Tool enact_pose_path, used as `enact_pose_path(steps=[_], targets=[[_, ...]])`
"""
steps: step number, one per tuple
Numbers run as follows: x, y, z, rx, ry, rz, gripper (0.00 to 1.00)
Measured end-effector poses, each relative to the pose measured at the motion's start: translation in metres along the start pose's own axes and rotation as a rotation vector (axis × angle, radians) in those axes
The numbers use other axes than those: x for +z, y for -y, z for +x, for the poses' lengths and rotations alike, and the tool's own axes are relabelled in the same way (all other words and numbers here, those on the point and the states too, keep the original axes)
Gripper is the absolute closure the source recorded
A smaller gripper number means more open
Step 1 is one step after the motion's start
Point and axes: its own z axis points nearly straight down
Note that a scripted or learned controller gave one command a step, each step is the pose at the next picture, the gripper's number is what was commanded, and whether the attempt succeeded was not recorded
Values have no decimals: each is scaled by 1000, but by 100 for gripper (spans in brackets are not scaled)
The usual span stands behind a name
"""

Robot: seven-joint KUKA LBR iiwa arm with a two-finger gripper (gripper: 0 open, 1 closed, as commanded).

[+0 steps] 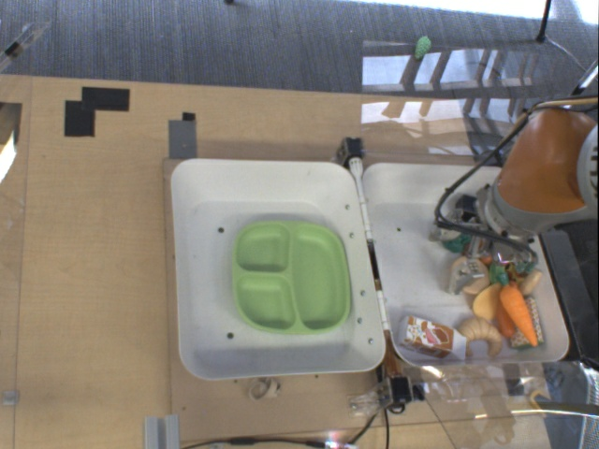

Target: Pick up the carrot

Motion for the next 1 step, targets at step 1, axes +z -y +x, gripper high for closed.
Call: enact_pose_path(steps=[1], targets=[[0, 37, 34, 30, -2, 0, 0]])
